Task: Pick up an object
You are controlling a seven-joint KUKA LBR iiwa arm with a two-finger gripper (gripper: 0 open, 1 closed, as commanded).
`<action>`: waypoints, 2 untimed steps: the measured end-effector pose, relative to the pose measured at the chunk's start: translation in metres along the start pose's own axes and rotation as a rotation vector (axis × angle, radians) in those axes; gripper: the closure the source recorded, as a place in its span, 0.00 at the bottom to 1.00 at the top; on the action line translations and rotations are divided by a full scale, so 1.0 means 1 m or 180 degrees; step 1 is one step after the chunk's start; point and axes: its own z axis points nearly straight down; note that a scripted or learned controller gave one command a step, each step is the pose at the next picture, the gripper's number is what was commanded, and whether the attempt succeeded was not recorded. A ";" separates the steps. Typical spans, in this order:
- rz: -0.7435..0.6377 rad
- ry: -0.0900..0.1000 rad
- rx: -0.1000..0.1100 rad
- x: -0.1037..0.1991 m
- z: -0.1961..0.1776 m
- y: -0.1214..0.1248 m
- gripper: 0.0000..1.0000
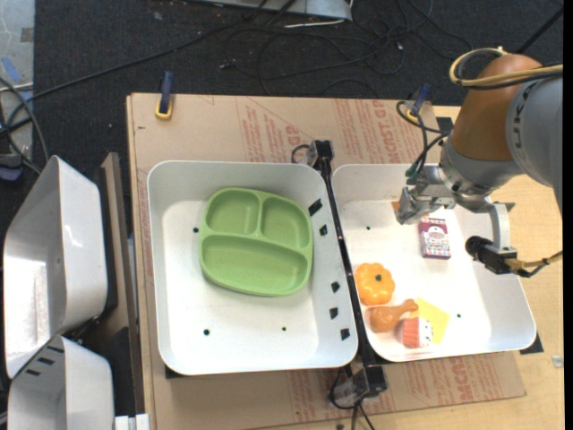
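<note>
In the right bin (501, 325), closest to the camera, sit a strawberry toy (414, 331), a yellow wedge (433, 316) and a chicken leg (392, 315). Just behind them is a small pumpkin (375, 281). Farther back lies a little box (435, 237). The gripper (417, 201) hangs just behind that box, close to it. It holds nothing, and how wide it is cannot be told. No toy is picked up yet. The grab and the lift are both left to do.
</note>
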 end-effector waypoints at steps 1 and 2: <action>0.0013 -0.0004 -0.0001 -0.009 -0.052 -0.004 1.00; 0.0002 -0.0004 -0.0002 -0.009 -0.094 -0.002 1.00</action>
